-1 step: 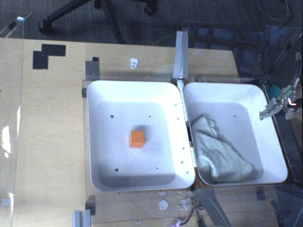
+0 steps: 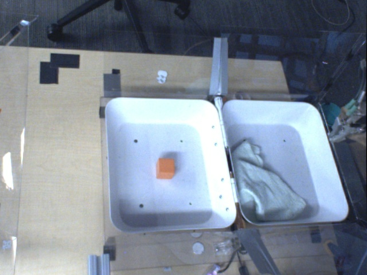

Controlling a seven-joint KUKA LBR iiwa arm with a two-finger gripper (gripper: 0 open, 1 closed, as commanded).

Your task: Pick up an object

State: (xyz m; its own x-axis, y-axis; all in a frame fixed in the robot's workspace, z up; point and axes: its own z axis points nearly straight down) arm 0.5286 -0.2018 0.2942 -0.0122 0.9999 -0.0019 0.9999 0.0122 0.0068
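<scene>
Take the small orange block [image 2: 166, 168], likely light and rigid, across two flat opposite faces; I cannot tell the jaws' state.

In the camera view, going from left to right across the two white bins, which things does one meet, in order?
Left bin → orange cube → divider between the bins → right bin, with a crumpled pale cloth in its left part.

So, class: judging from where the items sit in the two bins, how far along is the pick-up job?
Done: nothing looks finished. The orange block rests on the floor of the left bin, and the grey-white cloth lies crumpled in the right bin. In hand: nothing is lifted. Left: the whole job, meaning reaching into a bin, grasping one item and raising it.
</scene>
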